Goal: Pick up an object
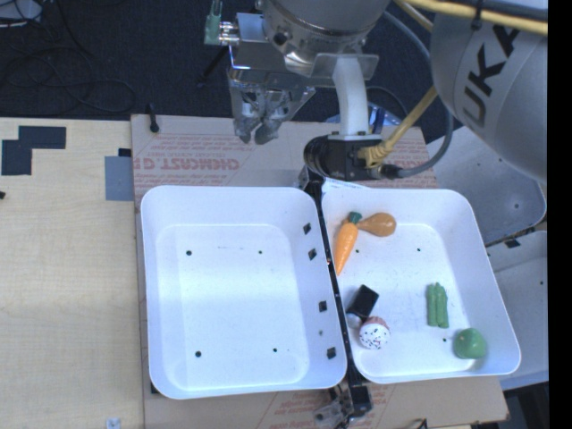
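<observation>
Five items sit in my right bin (483, 266), gripper (259, 130) raised beyond the bins.
I see the arm (357, 25) hanging over cardboard (197, 164) past the left bin (161, 213), holding nothing; I cannot tell its finger state. Carrot (344, 242), orange piece (379, 224), black block (363, 301), speckled ball (374, 333), green stick (436, 305), green ball (469, 343) lie apart.

grey arm (492, 70) (dark lettering), yellow cable (407, 123), metal claw (259, 130)
</observation>
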Robot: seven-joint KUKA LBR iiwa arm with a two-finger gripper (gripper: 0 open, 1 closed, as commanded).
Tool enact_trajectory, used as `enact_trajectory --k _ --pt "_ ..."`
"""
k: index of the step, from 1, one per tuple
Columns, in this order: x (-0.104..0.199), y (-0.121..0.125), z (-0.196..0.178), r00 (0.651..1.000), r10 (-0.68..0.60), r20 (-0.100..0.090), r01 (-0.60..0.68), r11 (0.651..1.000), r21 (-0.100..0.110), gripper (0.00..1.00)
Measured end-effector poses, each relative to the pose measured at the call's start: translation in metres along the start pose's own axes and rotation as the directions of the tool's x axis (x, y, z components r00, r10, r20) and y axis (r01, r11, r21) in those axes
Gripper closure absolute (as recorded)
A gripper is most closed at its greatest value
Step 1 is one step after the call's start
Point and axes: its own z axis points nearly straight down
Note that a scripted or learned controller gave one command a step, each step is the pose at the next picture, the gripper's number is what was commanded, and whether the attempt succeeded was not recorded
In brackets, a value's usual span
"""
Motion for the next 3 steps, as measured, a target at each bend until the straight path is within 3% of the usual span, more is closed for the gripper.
enact_trajectory --k 1,2,3 --pt "0.001 0.019 0.0 1.0 0.002 0.0 -0.002 1.0 -0.004 1.0" --pt "0.0 -0.023 0.012 1.0 0.001 0.001 -0.001 1.0 0.0 1.0" --pt "0.001 -0.022 0.011 1.0 -0.002 0.0 0.002 1.0 -0.002 0.0"
